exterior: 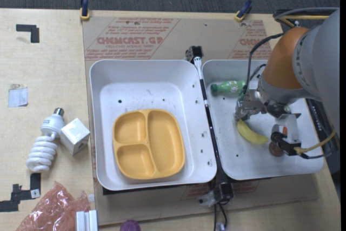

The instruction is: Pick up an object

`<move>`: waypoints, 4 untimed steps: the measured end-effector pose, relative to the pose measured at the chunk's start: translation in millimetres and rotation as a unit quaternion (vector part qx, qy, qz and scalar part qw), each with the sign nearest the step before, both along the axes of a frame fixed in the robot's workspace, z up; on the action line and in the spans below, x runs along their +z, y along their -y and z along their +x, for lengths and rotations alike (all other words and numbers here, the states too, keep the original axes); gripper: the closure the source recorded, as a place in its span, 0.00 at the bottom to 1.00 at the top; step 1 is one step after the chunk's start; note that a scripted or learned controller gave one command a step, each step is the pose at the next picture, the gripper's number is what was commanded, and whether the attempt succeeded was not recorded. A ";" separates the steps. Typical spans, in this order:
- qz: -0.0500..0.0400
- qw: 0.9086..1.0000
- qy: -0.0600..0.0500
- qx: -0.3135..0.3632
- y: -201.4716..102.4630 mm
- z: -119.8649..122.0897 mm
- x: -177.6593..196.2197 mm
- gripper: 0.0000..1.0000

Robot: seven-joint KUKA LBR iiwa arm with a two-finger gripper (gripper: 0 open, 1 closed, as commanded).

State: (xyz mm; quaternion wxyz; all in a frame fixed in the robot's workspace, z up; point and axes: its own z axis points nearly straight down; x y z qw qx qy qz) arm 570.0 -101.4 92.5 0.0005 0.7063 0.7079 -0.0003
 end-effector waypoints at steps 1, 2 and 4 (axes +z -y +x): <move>0.000 1.000 0.000 -0.001 66.1 -42.6 45.6 1.00; 0.000 1.000 0.000 -0.001 66.0 -42.6 45.6 0.00; 0.000 1.000 0.003 -0.001 31.8 -72.3 21.7 1.00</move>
